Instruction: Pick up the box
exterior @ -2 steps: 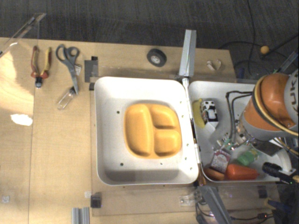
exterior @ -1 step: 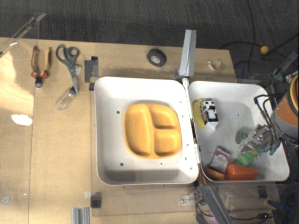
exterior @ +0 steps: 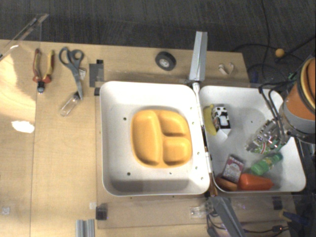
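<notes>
The box (exterior: pixel 232 168) lies near the front of the right bin (exterior: pixel 247 102), crowded by a carrot (exterior: pixel 255 182) and a green bottle (exterior: pixel 264 165). The gripper (exterior: pixel 265 138) hovers just beyond it, and whether it is open cannot be told. Its descent could catch the bottle or nudge the box aside.

Two white bins (exterior: pixel 113 132) on a light brown wooden bench (exterior: pixel 49 157). Yellow tray (exterior: pixel 161 137) in the left bin. In the right bin (exterior: pixel 247 102): yellow banana (exterior: pixel 210 120), black-and-white toy (exterior: pixel 221 116), dark red box (exterior: pixel 232 168) with a pale picture, orange carrot (exterior: pixel 255 182), green bottle (exterior: pixel 265 164). Grey arm (exterior: pixel 302 102) with an orange band. Red-handled pliers (exterior: pixel 41 68), grey scissors (exterior: pixel 74 65), black tape roll (exterior: pixel 165 60).
</notes>
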Controlling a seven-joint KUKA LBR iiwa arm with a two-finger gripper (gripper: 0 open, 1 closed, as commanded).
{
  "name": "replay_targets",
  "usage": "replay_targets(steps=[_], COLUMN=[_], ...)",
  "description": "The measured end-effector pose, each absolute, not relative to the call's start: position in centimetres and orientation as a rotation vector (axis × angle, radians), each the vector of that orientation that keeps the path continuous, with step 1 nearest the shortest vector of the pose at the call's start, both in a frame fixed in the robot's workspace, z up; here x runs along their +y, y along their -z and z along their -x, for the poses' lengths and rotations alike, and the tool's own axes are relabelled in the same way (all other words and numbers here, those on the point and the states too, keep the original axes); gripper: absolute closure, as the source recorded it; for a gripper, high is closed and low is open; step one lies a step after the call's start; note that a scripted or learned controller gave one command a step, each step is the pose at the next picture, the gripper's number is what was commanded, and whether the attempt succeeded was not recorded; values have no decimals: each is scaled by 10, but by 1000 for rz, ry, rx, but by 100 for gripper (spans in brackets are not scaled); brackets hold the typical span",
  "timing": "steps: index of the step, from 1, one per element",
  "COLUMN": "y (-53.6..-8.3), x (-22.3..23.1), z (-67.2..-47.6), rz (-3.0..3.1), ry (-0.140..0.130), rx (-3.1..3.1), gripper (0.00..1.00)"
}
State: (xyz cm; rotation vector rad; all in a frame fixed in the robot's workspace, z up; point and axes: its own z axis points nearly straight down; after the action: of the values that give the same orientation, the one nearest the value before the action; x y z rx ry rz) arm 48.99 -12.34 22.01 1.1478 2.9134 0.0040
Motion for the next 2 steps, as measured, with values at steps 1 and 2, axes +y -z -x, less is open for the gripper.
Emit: replay_targets(steps=[1, 2], y=[-220, -220], x=[-55, -55], z=[-489, -489], rz=[-1749, -1750], ry=[-6, -5], rx=[2603, 2603], gripper=[100, 0])
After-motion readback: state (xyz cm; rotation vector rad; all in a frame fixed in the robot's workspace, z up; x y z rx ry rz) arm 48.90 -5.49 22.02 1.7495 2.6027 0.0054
